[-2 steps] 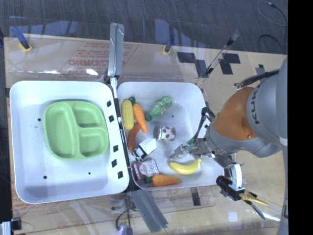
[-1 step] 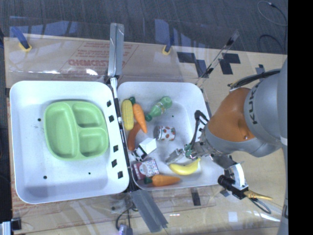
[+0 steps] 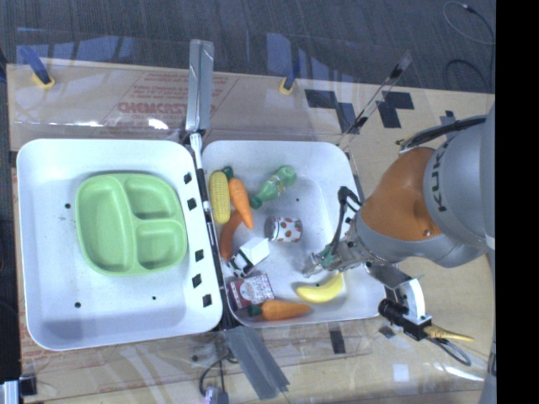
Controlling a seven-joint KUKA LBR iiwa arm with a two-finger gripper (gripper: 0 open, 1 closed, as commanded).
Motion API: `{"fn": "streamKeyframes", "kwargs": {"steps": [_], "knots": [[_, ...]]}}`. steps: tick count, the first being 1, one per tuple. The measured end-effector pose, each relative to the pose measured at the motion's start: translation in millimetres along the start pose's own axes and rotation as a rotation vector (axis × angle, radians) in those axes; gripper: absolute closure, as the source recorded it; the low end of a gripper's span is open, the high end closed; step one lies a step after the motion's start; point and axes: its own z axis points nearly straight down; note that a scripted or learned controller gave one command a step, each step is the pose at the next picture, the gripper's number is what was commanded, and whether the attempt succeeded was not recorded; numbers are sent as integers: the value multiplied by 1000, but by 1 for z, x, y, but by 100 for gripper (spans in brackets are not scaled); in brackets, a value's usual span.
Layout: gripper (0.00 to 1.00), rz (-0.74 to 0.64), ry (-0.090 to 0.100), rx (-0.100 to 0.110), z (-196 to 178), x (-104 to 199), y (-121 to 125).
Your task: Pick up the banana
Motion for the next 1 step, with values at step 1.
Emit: {"fn": "streamKeyframes", "kwargs": {"steps": [1], "knots": [[100, 3, -3, -3, -34, 10, 2]]}}
